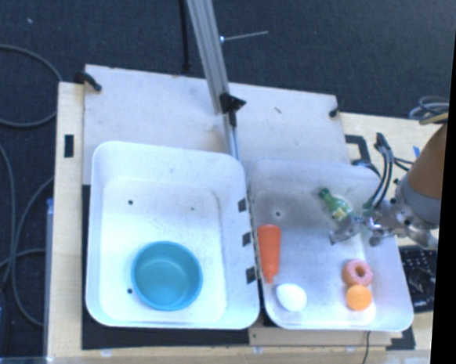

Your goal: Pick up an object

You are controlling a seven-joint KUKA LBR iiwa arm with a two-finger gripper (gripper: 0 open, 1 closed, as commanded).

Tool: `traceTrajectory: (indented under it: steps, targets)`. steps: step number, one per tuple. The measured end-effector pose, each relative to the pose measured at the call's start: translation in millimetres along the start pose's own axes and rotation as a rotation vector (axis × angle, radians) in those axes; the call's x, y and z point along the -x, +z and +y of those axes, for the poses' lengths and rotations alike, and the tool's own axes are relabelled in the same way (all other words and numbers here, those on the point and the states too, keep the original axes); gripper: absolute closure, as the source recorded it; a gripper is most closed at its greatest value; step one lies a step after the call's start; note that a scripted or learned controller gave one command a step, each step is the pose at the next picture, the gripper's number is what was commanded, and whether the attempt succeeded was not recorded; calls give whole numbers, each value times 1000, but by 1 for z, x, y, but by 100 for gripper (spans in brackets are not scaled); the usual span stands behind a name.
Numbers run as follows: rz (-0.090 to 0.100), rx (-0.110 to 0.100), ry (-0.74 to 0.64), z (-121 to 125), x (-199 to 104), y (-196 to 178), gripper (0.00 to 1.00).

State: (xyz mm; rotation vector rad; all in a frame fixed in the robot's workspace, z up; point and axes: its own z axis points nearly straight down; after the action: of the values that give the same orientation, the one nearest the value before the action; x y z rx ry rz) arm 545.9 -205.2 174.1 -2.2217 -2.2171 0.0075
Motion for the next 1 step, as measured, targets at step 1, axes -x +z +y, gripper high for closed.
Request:
traceTrajectory:
  steps: [1]
  targets:
    - [0,1,1,-4,-8,50,0]
